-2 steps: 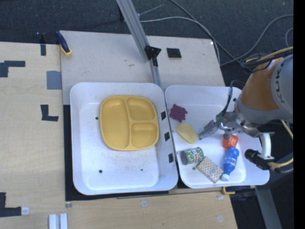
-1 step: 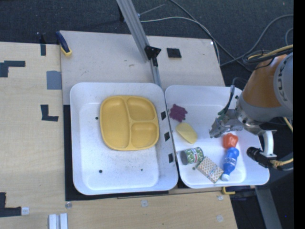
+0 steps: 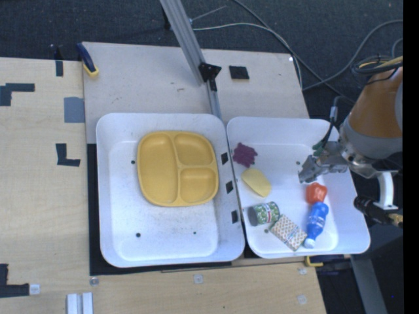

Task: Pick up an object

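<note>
Over the right bin (image 3: pixel 288 128), near its right side, your gripper (image 3: pixel 313 170) hangs just above and beside the red piece (image 3: pixel 316 192). You cannot tell from this view whether it is open or closed, and nothing shows between its tips, so treat it as empty.

Your choices all lie in that bin: the red piece nearest the gripper, the blue bottle (image 3: pixel 316 222) just below it and touching or nearly so, the yellow lump (image 3: pixel 256 182) toward the bin's middle, the purple piece (image 3: pixel 244 153) above that, the green can (image 3: pixel 264 213) and the patterned box (image 3: pixel 287 232) close together at the lower edge. The left bin (image 3: pixel 111 175) holds the yellow tray (image 3: pixel 177 168); leave it alone.

The red piece looks like the natural target, since it needs the least travel. Centre over it before you descend, because it is small and rounded and would likely squirt out of an off-centre pinch. Turn the jaws so they close across it along the bin's width, not toward the bottle, or one finger may land on the bottle's cap and push both aside. Go down close to the bin floor, close, then lift straight up and check that the piece comes with you before moving off.

If it slips, the yellow lump sits with more open floor around it and should be an easier second try.
</note>
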You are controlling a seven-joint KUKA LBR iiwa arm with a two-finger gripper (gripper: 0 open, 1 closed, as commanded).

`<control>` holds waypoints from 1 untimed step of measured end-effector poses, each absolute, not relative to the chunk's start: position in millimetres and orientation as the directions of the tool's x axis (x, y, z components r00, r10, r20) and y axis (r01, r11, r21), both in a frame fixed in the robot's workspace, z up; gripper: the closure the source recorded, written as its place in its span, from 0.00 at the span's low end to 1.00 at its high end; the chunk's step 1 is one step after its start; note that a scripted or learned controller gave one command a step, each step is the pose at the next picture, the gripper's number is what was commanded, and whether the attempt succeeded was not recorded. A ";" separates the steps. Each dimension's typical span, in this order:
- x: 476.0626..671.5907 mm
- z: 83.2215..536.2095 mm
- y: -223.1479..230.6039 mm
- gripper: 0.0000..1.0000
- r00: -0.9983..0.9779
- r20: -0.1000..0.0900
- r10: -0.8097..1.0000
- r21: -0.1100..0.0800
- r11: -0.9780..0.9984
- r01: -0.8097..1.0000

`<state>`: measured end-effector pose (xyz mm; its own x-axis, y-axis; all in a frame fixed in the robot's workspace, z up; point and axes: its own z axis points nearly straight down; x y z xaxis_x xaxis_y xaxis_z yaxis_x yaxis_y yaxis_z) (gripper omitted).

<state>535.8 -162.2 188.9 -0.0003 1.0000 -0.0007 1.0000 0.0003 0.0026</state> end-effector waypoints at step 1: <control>536.6 218.5 -161.7 1.00 -0.002 0.000 1.000 0.002 0.002 1.000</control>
